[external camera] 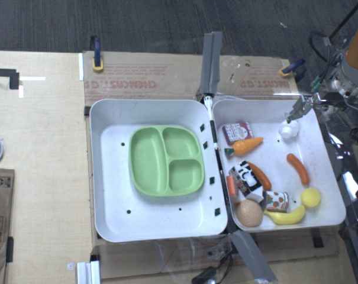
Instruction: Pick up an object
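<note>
**Gripper over the far corner of the right bin**

I see a small white lump point(289, 131), rounded and pale, lying on the floor of the right bin point(321, 158) near its far right corner, well beyond the sausage point(297, 168) and to the right of the carrot point(245, 146). My gripper point(297, 110) hangs just above that lump. I cannot tell whether it touches the lump, nor whether its fingers are apart or together.

One fixed camera, high above the bench point(42, 158), angled down, both bins framed
</note>
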Robot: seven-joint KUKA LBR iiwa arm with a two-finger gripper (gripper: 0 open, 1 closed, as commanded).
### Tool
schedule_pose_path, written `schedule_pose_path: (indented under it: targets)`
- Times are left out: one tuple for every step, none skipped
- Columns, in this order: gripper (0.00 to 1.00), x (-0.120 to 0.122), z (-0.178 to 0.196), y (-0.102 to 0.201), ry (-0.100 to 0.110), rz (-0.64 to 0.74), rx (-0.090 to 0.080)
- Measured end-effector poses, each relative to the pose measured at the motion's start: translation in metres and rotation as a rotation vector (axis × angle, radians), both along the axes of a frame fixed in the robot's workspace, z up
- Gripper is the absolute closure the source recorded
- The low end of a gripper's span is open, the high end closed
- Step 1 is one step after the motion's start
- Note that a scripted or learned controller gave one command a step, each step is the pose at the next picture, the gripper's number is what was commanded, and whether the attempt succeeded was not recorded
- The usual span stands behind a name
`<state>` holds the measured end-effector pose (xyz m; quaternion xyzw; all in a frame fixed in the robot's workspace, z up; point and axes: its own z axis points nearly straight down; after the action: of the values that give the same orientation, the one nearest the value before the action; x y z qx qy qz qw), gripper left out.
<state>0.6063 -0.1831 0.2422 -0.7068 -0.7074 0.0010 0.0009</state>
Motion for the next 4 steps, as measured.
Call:
schedule_pose_path:
  targets:
    - [0.00, -0.019, -0.129, -0.029, -0.001, 0.068, 0.001]
    - [0.00, -0.015, -0.077, 0.013, -0.004, 0.219, -0.001]
    - [0.00, -0.019, -0.151, -0.034, -0.001, 0.401, 0.004]
    - [1.00, -0.019, -0.141, -0.035, -0.004, 0.396, 0.002]
